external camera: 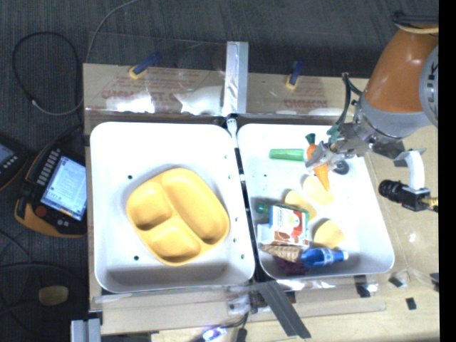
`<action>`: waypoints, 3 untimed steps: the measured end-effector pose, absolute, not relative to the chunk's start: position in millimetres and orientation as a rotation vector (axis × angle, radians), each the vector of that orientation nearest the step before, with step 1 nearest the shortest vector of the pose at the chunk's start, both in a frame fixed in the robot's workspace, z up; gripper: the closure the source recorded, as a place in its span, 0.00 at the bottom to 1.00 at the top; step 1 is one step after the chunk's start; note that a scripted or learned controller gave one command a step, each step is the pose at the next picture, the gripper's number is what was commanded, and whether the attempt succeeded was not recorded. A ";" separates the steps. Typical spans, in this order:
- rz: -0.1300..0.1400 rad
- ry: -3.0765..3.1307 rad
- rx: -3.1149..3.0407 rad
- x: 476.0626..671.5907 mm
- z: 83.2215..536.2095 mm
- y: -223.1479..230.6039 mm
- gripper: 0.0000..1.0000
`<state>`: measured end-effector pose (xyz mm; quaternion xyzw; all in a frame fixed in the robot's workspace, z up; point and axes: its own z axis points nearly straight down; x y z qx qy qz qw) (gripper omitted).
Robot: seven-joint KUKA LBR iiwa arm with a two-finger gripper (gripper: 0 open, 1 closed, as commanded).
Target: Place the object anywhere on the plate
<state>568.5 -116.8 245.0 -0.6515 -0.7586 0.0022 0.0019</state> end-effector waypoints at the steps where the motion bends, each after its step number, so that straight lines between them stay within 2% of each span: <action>1: 0.006 -2.262 -2.185 572.8 409.5 -86.8 1.00; 2: 0.006 -2.273 -2.163 531.3 289.5 15.0 1.00; 3: 0.007 -2.259 -2.176 572.8 180.6 87.0 1.00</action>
